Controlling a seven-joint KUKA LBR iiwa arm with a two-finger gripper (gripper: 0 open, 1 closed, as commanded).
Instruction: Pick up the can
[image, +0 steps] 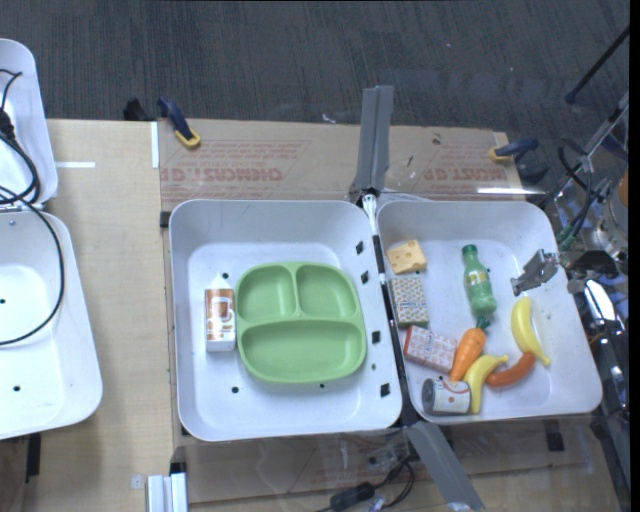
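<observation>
The can (447, 396) lies on its side in the near left corner of the right bin (570, 400). It is silver with a white and red label, and it touches a small banana (483, 372). My gripper (535, 272) hangs over the right side of that bin, just above a larger banana (527, 330) and right of a green bottle (478, 284). It is well away from the can, up and to the right of it. Nothing shows in its grasp.
The right bin also holds a cheese wedge (406, 256), a cracker box (409, 300), a pink packet (430, 348), a carrot (467, 352) and a red sausage (512, 371). The left bin (190, 330) holds a green divided plate (298, 322) and a small carton (219, 318).
</observation>
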